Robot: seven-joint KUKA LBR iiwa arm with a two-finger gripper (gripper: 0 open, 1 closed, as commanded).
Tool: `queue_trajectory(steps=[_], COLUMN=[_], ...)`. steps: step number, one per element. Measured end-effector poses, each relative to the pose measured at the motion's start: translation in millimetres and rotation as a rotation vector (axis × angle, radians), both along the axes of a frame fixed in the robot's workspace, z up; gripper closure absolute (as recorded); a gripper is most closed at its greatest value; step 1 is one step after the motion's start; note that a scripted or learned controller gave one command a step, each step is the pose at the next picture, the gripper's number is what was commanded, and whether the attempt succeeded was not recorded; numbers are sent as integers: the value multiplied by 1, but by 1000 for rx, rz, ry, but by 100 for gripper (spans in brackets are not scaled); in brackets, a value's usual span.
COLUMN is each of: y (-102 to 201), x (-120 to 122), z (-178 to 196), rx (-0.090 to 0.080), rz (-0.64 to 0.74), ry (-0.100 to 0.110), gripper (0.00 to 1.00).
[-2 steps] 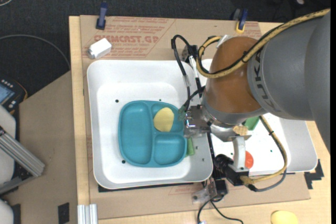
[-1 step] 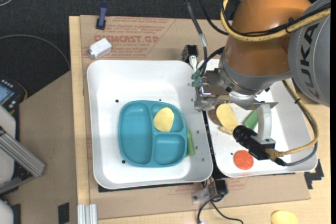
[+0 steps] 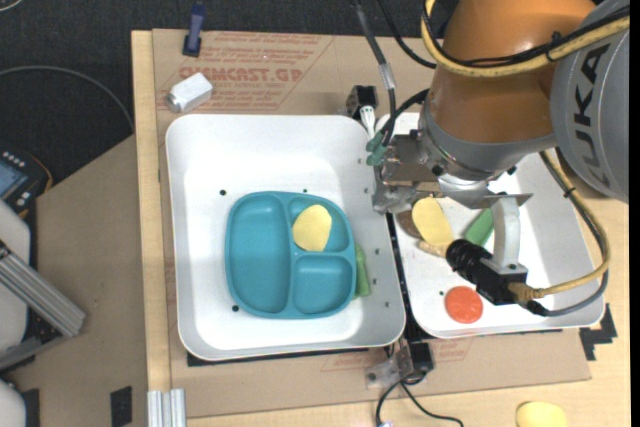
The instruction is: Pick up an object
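The arm's two-finger gripper (image 3: 432, 198) hangs low over the right white bin (image 3: 570, 225), hidden under the wrist, so its state cannot be told. Just below it lies a pale yellow oval piece (image 3: 432, 220), with a green piece (image 3: 480, 227) beside. Nearer the camera sits an orange-red round object (image 3: 463, 305). Left, a teal divided plastic tray (image 3: 268, 255) holds another yellow piece (image 3: 312, 228).
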State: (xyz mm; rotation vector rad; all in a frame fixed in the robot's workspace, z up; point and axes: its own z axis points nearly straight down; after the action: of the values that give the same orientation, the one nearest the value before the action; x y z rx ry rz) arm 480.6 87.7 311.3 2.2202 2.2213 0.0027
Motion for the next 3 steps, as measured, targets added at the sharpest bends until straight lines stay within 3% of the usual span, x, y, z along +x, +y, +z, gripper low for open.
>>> queue_trajectory(steps=[1,2,3], y=[0,54,70], x=[0,6,4], z=[10,5,151], rx=[0,1,7], rz=[1,5,3], ry=[-2,1,-16], gripper=[100,100,100])
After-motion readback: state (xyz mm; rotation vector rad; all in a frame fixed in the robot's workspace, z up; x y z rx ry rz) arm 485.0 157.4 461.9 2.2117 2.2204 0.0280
